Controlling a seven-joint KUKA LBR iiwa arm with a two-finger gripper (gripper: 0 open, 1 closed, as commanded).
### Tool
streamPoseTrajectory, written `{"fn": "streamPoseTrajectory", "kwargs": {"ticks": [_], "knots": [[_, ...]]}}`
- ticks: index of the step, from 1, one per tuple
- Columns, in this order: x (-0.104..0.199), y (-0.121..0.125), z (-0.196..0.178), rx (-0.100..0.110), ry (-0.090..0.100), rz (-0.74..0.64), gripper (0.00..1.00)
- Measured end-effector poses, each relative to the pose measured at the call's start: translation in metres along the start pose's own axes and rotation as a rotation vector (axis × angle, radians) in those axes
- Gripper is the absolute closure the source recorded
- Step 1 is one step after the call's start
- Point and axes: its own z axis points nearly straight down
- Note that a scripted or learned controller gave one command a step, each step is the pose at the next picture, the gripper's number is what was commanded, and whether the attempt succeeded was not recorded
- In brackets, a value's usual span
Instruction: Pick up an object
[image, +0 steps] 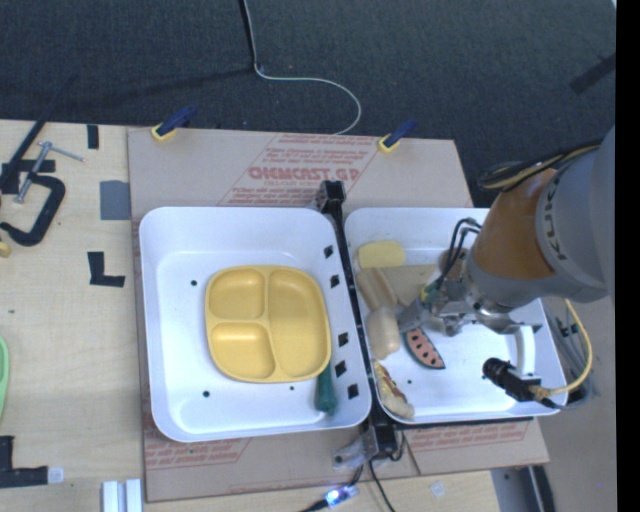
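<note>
My gripper (420, 314) hangs low over the right bin (470, 400), left of the arm's orange band (510, 235). A watermelon slice (425, 350) lies just below the gripper's tip. A pale beige oval piece (383, 332) and a tan stick-like piece (376, 286) lie just to its left. A yellow block (380, 254) sits at the bin's back left. A brownish bread-like piece (393, 392) rests at the front left corner. I see nothing held.
The left bin (170, 300) holds a yellow divided plate (268, 323) and a green object (326, 390) at its front right corner. A black divider (345, 290) runs between the bins. Cables (530, 385) trail from the wrist along the right bin's right side.
</note>
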Motion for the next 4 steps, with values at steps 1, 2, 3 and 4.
{"fn": "streamPoseTrajectory", "kwargs": {"ticks": [1, 2, 3, 4], "knots": [[-0.002, 0.003, -0.018, -0.011, -0.003, -0.002, 1.0], [0.072, 0.013, -0.093, -0.02, -0.002, -0.008, 1.0], [0.174, -0.001, -0.11, -0.015, 0.0, -0.012, 1.0], [0.166, -0.049, -0.304, -0.031, -0.001, -0.003, 1.0]]}}
